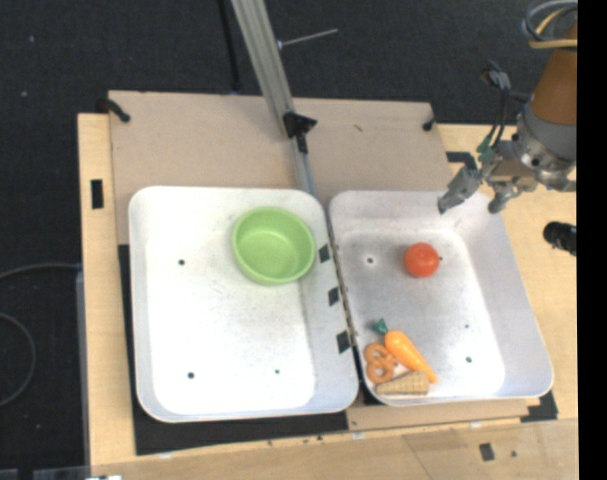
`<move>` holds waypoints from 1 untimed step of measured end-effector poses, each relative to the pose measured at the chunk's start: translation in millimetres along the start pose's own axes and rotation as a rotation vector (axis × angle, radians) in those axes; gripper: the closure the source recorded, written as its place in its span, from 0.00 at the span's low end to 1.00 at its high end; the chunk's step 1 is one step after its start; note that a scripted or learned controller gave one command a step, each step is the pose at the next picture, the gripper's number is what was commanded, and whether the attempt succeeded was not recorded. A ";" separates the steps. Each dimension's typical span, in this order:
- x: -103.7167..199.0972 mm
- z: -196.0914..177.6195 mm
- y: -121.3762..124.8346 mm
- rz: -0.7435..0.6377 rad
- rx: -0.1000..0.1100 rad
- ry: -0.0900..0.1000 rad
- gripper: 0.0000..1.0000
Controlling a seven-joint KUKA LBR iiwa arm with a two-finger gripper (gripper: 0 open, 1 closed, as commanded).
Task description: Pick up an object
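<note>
Dark speckled flooring surrounds a pale wooden bench (98, 268) that fills most of the frame, with a sheet of brown board laid across its upper part. On it sit two shallow white bins side by side, smooth plastic with rounded corners and faint grey scuffing: the left bin (183, 358) and the right bin (503, 348). A slim aluminium post (263, 53) slants down from the top centre toward the seam between them.

At the upper right edge of the frame the grey arm (553, 98), orange-banded above the wrist, reaches in. Its gripper (478, 196) hangs over the upper right corner of the right bin, two dark fingers spread apart with nothing between them.

By my reading the pick has not yet begun; this is the approach. The nearest candidate is the small red tomato (421, 260), round and glossy, lying alone in the upper middle of the right bin, below and left of the gripper. The next move would call for travelling that way, then descending with the fingers straddling it; a smooth ball may roll from an off-centre close.

In the left bin's upper right rests a lime-green plastic bowl (273, 246), round and matte. At the right bin's lower left corner huddle an orange carrot (408, 353), a pretzel-like piece (379, 364) and a tan, ridged cone-like piece (405, 384), touching.
</note>
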State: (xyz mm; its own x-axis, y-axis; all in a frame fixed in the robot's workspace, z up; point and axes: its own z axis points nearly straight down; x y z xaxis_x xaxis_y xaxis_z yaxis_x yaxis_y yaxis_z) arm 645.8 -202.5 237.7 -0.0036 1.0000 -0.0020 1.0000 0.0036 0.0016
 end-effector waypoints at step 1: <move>-0.6 -0.1 -0.2 0.000 0.001 -0.002 0.00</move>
State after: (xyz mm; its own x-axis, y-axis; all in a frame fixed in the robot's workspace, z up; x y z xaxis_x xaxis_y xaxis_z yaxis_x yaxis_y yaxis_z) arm 645.6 -203.1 237.8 -0.0039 1.0000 -0.0035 1.0000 0.0039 0.0009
